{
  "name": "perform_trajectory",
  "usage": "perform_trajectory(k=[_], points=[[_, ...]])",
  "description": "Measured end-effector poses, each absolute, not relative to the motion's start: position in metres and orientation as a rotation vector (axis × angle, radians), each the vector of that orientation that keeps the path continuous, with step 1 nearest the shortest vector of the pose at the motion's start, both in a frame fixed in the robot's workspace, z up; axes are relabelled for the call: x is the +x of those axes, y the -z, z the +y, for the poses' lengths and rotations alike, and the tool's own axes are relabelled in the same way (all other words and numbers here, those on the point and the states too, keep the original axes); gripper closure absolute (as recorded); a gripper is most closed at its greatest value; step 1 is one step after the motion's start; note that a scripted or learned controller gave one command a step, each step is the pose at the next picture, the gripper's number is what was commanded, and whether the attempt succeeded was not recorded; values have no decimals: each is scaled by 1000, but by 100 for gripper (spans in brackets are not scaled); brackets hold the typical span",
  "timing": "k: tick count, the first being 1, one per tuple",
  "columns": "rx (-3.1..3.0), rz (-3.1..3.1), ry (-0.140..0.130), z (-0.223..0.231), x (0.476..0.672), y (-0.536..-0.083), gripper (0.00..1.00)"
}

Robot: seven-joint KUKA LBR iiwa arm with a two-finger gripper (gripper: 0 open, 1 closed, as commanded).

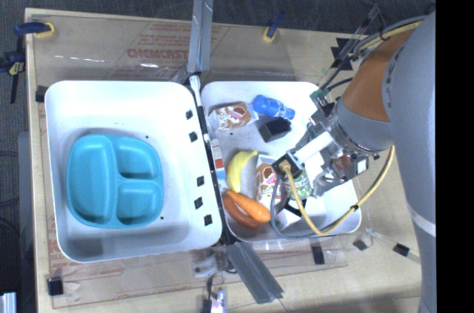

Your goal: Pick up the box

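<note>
A small printed box point(229, 115) lies flat at the back left of the right bin point(252, 88). A second printed carton point(266, 182) lies near the bin's middle, between a banana point(240, 168) and a green bottle point(299, 184). My gripper point(317, 172) hangs low over the right side of this bin, just right of the green bottle and well to the right of the back-left box. I see nothing held by it.
The right bin also holds a blue bottle point(272, 108), a black block point(275, 129) and an orange carrot point(248, 208). A blue divided plate point(115, 180) lies in the left bin point(111, 93). A yellow cable loops over the right bin's front corner.
</note>
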State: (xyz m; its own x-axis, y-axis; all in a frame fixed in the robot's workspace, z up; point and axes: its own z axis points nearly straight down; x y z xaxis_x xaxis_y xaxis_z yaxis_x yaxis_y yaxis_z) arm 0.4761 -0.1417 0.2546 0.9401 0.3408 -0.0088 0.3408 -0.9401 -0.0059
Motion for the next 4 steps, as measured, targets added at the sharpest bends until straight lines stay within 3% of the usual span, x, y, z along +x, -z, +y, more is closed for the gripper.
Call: perform_trajectory(k=[2,3,4], points=[[-3074,-571,-50,-140,476,-267,100],[-3104,-446,-19,-183,539,-251,100],[-3095,-464,-38,-180,540,-256,100]])
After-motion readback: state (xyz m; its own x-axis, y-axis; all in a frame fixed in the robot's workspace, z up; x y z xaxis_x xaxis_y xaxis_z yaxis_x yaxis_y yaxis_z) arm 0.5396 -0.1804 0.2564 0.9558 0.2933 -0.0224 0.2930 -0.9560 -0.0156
